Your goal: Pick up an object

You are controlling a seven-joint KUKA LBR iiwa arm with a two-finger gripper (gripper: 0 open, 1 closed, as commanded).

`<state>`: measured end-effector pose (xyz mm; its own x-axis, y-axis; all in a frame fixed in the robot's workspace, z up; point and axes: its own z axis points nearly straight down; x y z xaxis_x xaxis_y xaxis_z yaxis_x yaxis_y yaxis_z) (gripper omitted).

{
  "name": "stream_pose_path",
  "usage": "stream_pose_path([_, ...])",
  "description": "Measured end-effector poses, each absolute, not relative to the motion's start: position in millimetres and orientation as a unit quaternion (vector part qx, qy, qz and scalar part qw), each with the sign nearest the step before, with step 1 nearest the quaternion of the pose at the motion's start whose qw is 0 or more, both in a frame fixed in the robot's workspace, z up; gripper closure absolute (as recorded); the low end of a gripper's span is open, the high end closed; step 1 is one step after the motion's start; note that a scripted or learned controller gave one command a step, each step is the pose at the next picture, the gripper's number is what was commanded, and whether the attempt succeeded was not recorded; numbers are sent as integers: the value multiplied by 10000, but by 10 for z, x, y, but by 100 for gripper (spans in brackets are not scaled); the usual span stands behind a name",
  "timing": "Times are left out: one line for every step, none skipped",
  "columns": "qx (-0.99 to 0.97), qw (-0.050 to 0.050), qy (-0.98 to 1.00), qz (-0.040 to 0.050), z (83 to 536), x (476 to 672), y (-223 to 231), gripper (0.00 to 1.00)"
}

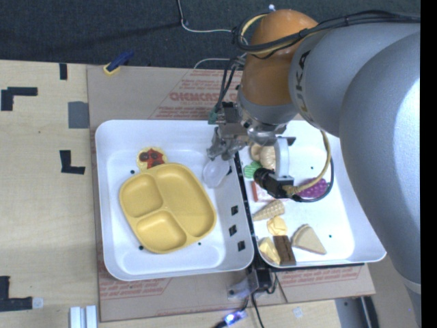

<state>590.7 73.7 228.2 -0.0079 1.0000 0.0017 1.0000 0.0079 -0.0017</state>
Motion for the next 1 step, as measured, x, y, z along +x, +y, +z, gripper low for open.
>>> stream_pose_path([-7062,7,-7080,6,2323,5889,614,100])
